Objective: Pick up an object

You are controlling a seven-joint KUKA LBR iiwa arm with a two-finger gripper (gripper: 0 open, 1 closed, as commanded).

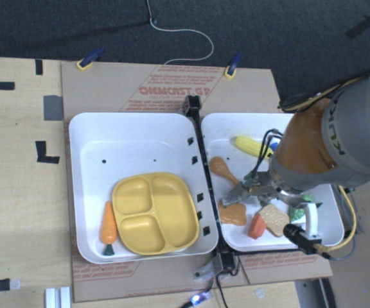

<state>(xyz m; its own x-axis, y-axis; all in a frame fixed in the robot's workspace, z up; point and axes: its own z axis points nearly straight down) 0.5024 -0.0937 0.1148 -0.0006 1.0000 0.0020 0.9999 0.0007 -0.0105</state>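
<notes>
Grey arm (pixel 339 140) is reaching into the right bin (pixel 326 239); its gripper (pixel 236 194), spread open, is hovering between the drumstick (pixel 223 169) and the orange piece (pixel 232 215), needing to descend and close.

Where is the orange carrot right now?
The carrot lies in the left bin, near its front left corner, right beside the yellow plate's left edge, green tip pointing toward the front.

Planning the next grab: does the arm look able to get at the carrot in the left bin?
Probably yes: the carrot lies uncovered beside the yellow plate, though close against the bin wall.
</notes>
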